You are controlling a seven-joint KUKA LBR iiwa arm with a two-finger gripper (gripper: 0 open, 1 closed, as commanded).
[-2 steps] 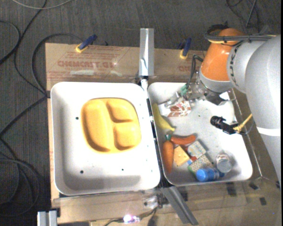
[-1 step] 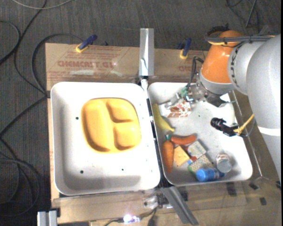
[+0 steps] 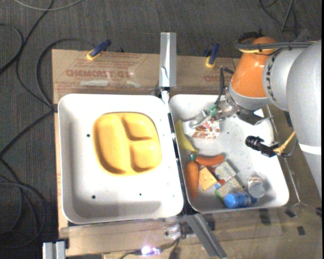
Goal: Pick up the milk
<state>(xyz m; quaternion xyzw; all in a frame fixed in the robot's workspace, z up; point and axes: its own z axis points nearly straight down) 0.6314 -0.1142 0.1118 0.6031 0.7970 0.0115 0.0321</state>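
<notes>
In the right bin point(image 3: 270, 161), a white carton with red markings, which looks like the milk point(image 3: 205, 128), lies tilted in the upper left part. My gripper point(image 3: 216, 112) is down at the carton's upper right end, touching or just above it. The wrist and orange band point(image 3: 251, 80) hide the tips. Whether the carton is gripped cannot be made out.
A banana point(image 3: 182, 137) lies along the right bin's left wall, with a sausage point(image 3: 209, 159), carrot point(image 3: 191, 179), cheese wedge point(image 3: 207, 179), small boxes point(image 3: 225, 171), blue bottle point(image 3: 236, 200) and can point(image 3: 256, 187) nearer the front. The left bin point(image 3: 75, 198) holds a yellow divided tray point(image 3: 128, 142).
</notes>
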